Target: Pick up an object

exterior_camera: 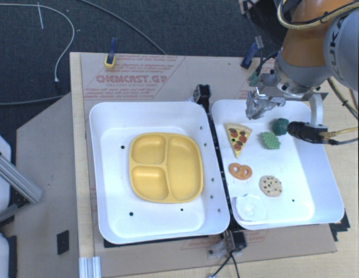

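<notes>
Dark carpet lies all around the tabletop, and two white bins sit on it side by side. The left bin holds a yellow tray in its middle. The right bin holds the small toy foods.

The jaws hang over the far left corner of the right bin, above the floor of the bin. They look a little spread, with nothing between them.

The pizza lies just below the jaws, near the left wall. The pretzel sits nearer the front, and the cookie is beside it. A green lump lies in the middle, and a darker green one sits near the far wall. A white lid rests in the front left corner.

The pizza seems the closest pick. It is flat, so the jaws should go low and pinch it across its thin sides. They should stay off the bin wall. The green lump may be easier, since it stands up more.
</notes>
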Available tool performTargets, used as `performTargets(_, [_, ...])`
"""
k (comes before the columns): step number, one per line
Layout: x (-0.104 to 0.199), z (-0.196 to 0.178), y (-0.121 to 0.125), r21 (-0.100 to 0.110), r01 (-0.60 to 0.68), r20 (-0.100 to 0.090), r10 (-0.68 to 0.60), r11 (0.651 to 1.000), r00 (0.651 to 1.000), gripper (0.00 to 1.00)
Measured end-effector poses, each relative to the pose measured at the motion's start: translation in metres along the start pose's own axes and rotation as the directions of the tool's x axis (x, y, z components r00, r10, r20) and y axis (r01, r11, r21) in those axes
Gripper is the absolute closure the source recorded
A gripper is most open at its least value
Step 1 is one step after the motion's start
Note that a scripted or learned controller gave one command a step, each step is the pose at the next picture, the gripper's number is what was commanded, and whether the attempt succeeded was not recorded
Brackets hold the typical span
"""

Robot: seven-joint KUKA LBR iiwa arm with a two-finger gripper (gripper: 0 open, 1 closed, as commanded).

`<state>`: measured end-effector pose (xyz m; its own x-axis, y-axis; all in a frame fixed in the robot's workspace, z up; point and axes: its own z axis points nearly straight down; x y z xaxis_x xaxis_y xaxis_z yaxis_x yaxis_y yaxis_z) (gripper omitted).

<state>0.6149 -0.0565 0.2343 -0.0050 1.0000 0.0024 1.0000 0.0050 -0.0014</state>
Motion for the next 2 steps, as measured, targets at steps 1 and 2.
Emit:
performTargets(1, [0.049,0.012,-0.015,0.002,-0.001,0.0,0.001,1.0,1.0,1.0])
performTargets(2, [0.108,0.011,-0.036,0.003,0.001,-0.001,-0.001,1.0,1.0,1.0])
